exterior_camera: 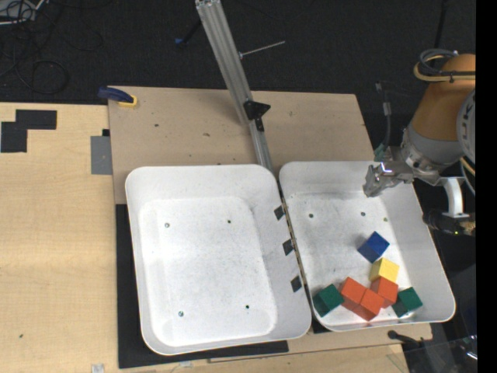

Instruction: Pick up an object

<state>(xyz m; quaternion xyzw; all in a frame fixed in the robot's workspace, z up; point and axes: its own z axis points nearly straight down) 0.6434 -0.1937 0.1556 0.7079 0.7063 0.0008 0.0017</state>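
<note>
Blocks [371, 286] lie in bin's near corner, well below gripper [376, 182].

Lab: bench [233, 130], white bins [155, 185]

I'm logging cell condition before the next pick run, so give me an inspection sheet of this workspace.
Surface: wooden bench bearing the left bin and the right bin side by side.
Job's things: all in the right bin's near corner: blue cube, yellow cube, orange blocks, and two green cubes.
Clutter: blue-and-yellow clamp at the bench's far left edge.
Grippers: gripper over the right bin's far right side, apart from the blocks; finger state unclear.
Cables: loose cables on the dark floor, far left; cable loop on the arm.
Surroundings: slanted aluminium rail, black carpet, light wood table at left.
</note>
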